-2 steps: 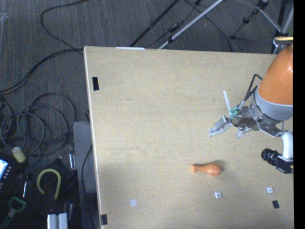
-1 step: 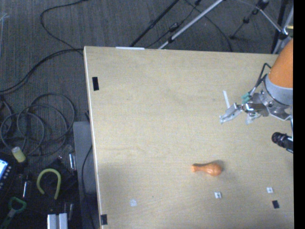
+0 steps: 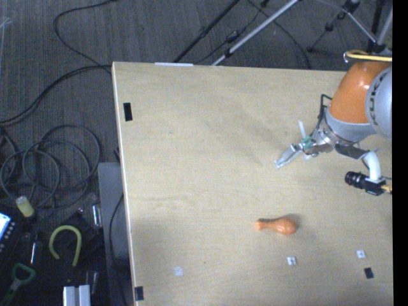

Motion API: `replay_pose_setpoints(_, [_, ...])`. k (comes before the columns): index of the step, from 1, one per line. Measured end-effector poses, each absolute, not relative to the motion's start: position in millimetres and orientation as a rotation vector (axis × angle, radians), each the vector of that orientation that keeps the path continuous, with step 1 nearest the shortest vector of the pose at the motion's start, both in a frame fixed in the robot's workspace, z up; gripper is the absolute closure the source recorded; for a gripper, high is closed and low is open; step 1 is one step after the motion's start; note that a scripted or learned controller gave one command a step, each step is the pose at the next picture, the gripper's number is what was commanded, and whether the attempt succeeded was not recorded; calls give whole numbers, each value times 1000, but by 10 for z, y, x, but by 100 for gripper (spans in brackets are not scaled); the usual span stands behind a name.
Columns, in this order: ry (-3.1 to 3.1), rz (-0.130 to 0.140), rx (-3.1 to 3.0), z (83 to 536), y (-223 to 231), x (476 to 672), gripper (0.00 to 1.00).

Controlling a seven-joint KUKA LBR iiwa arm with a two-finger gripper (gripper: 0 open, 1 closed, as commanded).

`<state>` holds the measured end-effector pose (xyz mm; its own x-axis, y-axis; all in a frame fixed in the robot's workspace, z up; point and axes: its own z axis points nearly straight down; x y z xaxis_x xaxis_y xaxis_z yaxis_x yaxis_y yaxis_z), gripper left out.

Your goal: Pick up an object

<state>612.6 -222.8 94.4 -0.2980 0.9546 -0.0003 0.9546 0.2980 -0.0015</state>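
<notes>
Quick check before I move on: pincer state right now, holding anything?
Pincer: open, nothing between its fingers; the orange object lies apart from it on the bench.

A pale wooden bench (image 3: 210, 171) takes up most of the view, its top lit evenly, with a darker band of shade across its lower part. Small black and white markers (image 3: 127, 111) sit on its surface near the edges. Around it lies dark grey carpet (image 3: 57, 56), crossed by black cables (image 3: 51, 158) (several coiled in loops at the left). Silver stand legs (image 3: 274, 11) slant across the floor beyond the bench. A yellow-green hook-shaped piece (image 3: 65, 241) lies at lower left.
</notes>
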Motion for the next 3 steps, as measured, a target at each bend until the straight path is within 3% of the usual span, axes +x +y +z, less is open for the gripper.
replay_pose_setpoints(1, [-2470,-1,-1938,832,-1704,6158,0])
replay_pose_setpoints(2, [-2561,2,-1820,836,-1367,6497,0])
replay_pose_setpoints(3, [-2576,-2,-1797,835,-981,6682,0])
